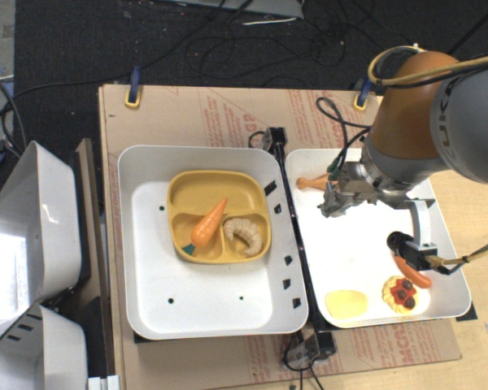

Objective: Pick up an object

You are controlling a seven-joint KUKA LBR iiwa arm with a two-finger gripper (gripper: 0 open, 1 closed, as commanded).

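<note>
Overhead: a bench with two shallow white bins side by side, seen from above at a slant
Arm: grey with an orange band, reaching in from 3 o'clock over the right bin
Gripper: low over the upper part of the right bin, dark metal; I cannot tell whether it is spread or closed, nor whether anything sits in it
Nearest thing: an orange piece, small, smooth and tapered, lying near the bin's top left corner, just beside the gripper at about 10 o'clock from it
Long axis: the orange piece runs roughly from 9 to 3 o'clock, its right end hidden under the gripper
Judgement: a short shift towards 10 o'clock looks enough to bring the gripper over it
Other right bin items: a hot dog at 4 o'clock, a pale yellow flat disc at 6 o'clock, a small round tart with red berries at 5 o'clock
Left bin: a yellow divided plate, glossy plastic, holding a carrot and a pale curled shrimp, well apart from the gripper
</note>
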